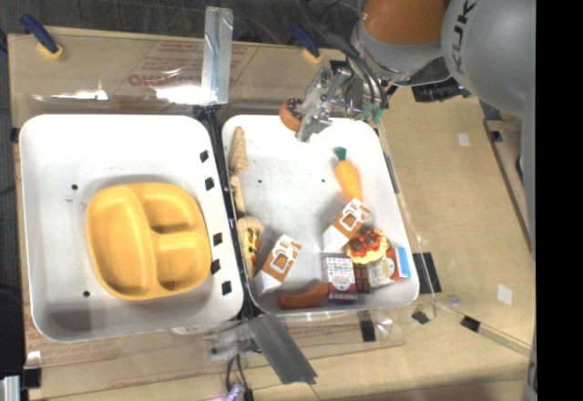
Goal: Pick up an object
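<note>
Grey arm lettered KUKA [469, 12] at upper right, gripper [314, 121] hanging over right bin's [273, 149] top edge beside an orange-brown item [290, 115], grip state impossible to tell

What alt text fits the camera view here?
A grey KUKA arm's two-finger gripper hangs over the far rim of the right white bin, which holds a toy carrot, small cartons and other toy food. The left white bin holds a yellow divided plastic tray.

The arm [487, 7] bears "KUKA" in black letters on its grey casing.
</note>
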{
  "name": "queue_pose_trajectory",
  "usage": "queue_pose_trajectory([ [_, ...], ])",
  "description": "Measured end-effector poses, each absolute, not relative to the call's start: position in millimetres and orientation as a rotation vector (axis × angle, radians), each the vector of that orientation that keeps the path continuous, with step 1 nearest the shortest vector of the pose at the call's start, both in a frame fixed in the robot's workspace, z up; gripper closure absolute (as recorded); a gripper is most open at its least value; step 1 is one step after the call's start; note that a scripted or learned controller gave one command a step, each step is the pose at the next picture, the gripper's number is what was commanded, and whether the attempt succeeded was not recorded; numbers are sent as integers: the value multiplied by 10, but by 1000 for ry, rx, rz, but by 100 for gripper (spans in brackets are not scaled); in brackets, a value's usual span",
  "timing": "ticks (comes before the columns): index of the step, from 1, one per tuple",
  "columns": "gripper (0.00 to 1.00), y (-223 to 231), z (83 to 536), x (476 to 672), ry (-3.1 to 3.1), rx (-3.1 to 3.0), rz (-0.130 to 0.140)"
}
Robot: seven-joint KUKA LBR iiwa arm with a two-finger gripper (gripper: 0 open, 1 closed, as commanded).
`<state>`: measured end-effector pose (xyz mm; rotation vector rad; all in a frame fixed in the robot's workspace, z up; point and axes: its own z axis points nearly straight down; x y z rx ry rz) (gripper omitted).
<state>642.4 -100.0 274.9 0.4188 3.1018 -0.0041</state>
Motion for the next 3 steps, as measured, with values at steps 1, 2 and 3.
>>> queue_pose_trajectory([
  [1,100,-1226,2674,6445,3128,212,-3],
  [2,100,-1213,2791,6460,3123,205,-4],
  [3,100,-1311,2862,6365,3136,19,-3],
])
